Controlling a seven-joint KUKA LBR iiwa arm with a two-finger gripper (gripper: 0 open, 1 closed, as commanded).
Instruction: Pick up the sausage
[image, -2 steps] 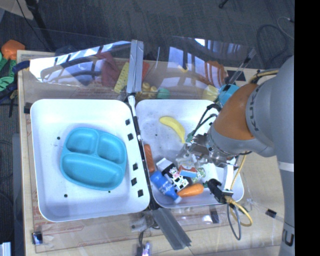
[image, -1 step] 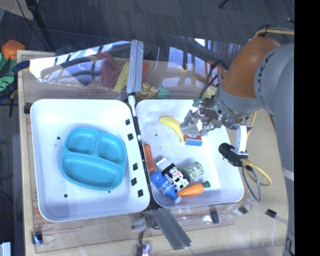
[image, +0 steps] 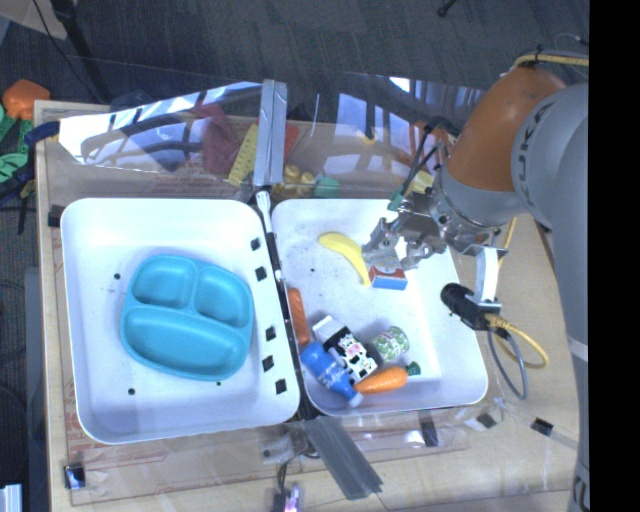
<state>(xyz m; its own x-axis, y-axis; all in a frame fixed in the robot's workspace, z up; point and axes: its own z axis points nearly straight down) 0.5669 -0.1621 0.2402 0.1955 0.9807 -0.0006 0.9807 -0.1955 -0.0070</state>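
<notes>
My claw (image: 392, 250) hangs over right bin (image: 455, 330) beside banana (image: 345, 255); can't tell if wide or narrow. Sausage (image: 298, 314) lies against left wall, well apart from claw. Risk: wall blocks one finger, claw slides off. Sausage slim, smooth, reddish-orange; carrot (image: 382, 380) similar colour, wrong-pick danger. Blue bottle (image: 325, 369) crowds lower end. Bin glossy white plastic.

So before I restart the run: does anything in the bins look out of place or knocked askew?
Nothing looks spilled or broken. The sausage lies hard against the right bin's left wall, away from the gripper, which hovers by the banana. The blue tray sits slightly skewed in the left bin.
</notes>
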